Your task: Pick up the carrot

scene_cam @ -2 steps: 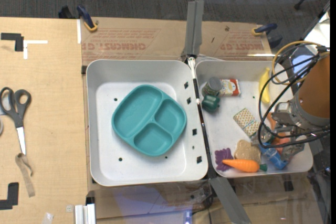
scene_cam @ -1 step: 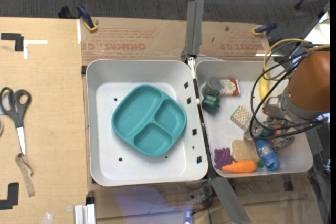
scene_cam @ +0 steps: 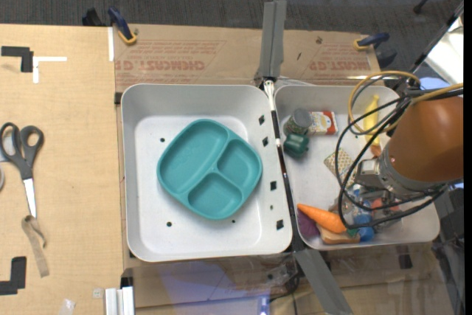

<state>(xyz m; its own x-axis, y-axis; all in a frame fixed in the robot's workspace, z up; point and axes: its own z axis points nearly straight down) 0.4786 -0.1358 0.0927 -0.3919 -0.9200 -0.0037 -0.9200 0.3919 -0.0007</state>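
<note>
Gripper (scene_cam: 363, 204) work is happening low in the right bin (scene_cam: 317, 96), under the orange-banded wrist and a tangle of cables, and you cannot tell from this view how it is set, because the arm's own bulk hides it. Your carrot (scene_cam: 319, 216) lies on the floor of that bin near the front left corner, just beside the gripper and seemingly not in its grasp. Its long axis runs from upper left to lower right: the thin tip points toward the wall shared with the left bin (scene_cam: 140, 158), and the thick end sits among a purple piece (scene_cam: 310, 230) and other small toys at the front wall. That crowding is your main risk, I judge: a closure at the thick end could catch a neighbouring toy instead, or nudge the carrot along the floor so it rolls out. The tapered shape may also slip free if squeezed near the tip. Watch the loose cables too; they hang close over the clutter. Well clear of all this are the teal divided plate (scene_cam: 210, 170) in the left bin and the scissors (scene_cam: 22, 158) on the counter (scene_cam: 59, 232).
</note>
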